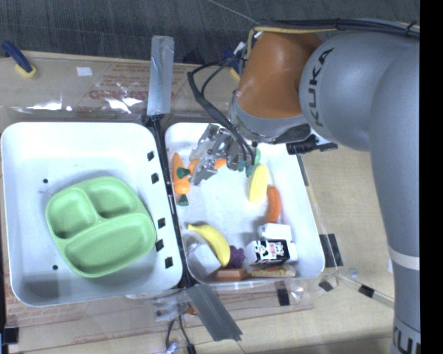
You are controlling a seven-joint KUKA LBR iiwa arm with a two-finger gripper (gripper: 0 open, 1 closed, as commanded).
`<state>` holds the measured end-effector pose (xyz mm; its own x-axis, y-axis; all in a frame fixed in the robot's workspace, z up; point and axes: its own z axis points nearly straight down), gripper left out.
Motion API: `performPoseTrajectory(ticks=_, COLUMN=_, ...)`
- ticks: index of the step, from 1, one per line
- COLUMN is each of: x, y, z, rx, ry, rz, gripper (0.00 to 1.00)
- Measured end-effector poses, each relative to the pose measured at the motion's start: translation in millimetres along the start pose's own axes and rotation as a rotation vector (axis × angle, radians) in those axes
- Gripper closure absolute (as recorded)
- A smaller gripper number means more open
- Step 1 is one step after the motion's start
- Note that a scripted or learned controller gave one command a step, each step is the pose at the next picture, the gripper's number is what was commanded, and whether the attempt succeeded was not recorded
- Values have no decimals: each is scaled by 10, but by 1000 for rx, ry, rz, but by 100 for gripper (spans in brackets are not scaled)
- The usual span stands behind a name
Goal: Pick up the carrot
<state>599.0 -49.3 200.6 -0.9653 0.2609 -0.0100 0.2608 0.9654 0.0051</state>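
claw low over the right bin, carrot close at its tip

the claw [207, 157] hangs down into the upper part of the right bin [310, 220], reaching in from the arm's orange-banded wrist above it. whether its metal tips are spread or pressed together i cannot tell; the metalwork is a blur of grey against the white floor, and an orange bit sits right among it.

the carrot [180, 179] lies just to the left of and slightly below the claw, tight along the wall that divides the two bins. that spot explains the low, leaning pose: a thing tucked against a wall leaves room on one side only, so the claw likely has to come in close to that wall. whether the carrot is touched or merely near cannot be made out, so i would not call it held.

the rest of the clutter sits away from the claw: a pale yellow piece [258, 183] and an orange-red one [273, 203] to its right and below, a banana [214, 243] well below it, a small black-and-white carton [271, 251] lower right. these leave the carrot's open side free.

far to the claw's left, the left bin [22, 161] holds a green divided plate [100, 223], well apart from the work.
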Motion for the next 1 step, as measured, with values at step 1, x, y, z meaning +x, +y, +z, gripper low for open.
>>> performPoseTrajectory(ticks=1, x=261, y=691, z=-303, rx=5, ry=7, rz=253, gripper=100)
